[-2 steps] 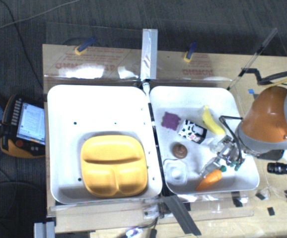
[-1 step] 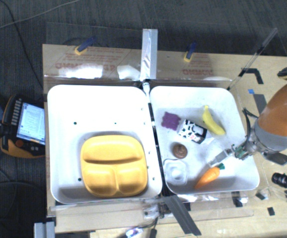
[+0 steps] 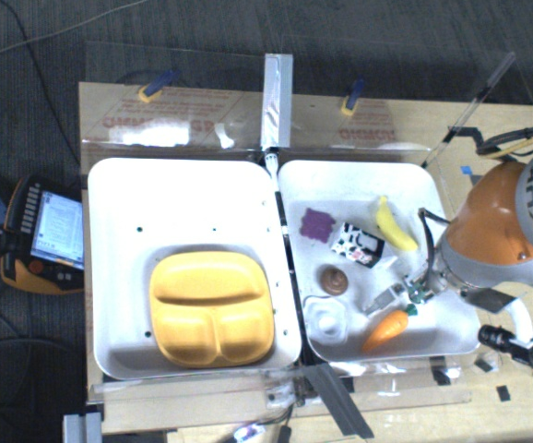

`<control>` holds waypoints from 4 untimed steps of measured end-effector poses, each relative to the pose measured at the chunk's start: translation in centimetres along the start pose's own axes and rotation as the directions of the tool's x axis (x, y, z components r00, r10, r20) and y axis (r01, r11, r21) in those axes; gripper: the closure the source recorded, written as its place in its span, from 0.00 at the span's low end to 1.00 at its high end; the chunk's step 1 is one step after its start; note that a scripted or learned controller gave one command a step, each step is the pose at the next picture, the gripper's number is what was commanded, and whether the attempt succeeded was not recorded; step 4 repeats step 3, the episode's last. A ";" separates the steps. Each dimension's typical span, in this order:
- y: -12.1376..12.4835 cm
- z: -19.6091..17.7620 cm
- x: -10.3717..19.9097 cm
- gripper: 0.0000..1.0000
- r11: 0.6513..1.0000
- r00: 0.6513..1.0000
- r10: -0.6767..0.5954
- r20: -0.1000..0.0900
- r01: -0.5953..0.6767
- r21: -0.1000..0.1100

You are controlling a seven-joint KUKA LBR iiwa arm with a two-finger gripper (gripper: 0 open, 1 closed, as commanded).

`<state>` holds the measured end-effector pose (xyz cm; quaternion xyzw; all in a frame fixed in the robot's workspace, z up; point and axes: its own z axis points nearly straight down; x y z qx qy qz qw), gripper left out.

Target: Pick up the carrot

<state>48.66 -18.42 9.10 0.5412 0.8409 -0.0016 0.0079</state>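
The carrot [image 3: 385, 327] lies at the near edge of the right bin [image 3: 359, 178]. Just beyond its green top hovers the hand [image 3: 401, 296]; how far it is open cannot be told. Farther beyond the carrot lies a banana [image 3: 395, 224].

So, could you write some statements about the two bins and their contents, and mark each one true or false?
1. The orange carrot lies in the right white bin. True.
2. The yellow segmented tray lies in the right bin. False: it lies in the left white bin.
3. The yellow banana lies farther from the camera than the carrot. True.
4. The purple square block rests on the carrot. False: it lies apart, near the bin's far left.
5. The tool is by the carrot's green end. True.
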 end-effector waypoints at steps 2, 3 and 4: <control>1.0 0.0 1.5 0.00 0.982 0.982 0.188 -0.001 -0.188 -0.005; -0.8 0.0 -2.7 0.00 0.999 0.999 0.047 -0.012 -0.047 -0.006; -0.8 0.0 -2.7 0.00 0.999 0.999 0.047 -0.012 -0.047 -0.006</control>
